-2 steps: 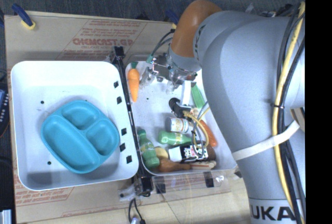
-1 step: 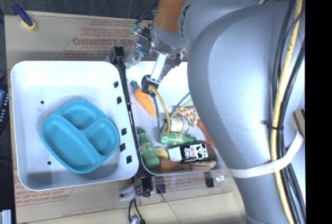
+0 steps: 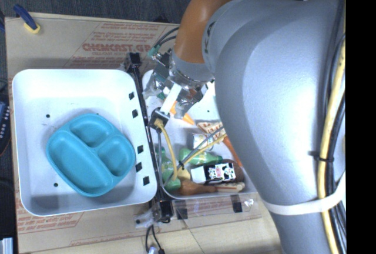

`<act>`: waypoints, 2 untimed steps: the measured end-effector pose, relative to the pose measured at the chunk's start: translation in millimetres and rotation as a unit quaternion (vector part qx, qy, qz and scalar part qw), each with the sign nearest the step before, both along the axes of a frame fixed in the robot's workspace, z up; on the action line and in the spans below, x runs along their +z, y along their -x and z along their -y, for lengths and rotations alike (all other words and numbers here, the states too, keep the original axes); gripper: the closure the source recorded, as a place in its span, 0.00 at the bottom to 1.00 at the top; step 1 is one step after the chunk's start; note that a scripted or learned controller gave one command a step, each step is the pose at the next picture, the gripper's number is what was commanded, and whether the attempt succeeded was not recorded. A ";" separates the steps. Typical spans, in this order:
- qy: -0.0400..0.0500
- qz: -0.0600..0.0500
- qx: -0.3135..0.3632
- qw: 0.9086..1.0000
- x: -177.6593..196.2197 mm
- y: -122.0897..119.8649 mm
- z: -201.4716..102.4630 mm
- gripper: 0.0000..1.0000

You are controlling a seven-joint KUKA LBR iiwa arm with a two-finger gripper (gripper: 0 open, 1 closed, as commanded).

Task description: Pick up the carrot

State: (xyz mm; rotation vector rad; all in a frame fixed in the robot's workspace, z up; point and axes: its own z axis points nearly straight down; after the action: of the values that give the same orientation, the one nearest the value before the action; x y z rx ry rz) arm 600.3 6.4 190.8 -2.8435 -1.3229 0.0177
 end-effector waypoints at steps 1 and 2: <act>0.000 0.004 0.093 0.996 65.3 39.0 56.7 0.00; -0.001 -0.002 0.027 1.000 -30.6 3.6 97.7 0.00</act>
State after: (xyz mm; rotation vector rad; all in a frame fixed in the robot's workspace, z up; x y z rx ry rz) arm 596.7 -91.3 160.2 -2.8041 -1.3966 0.0227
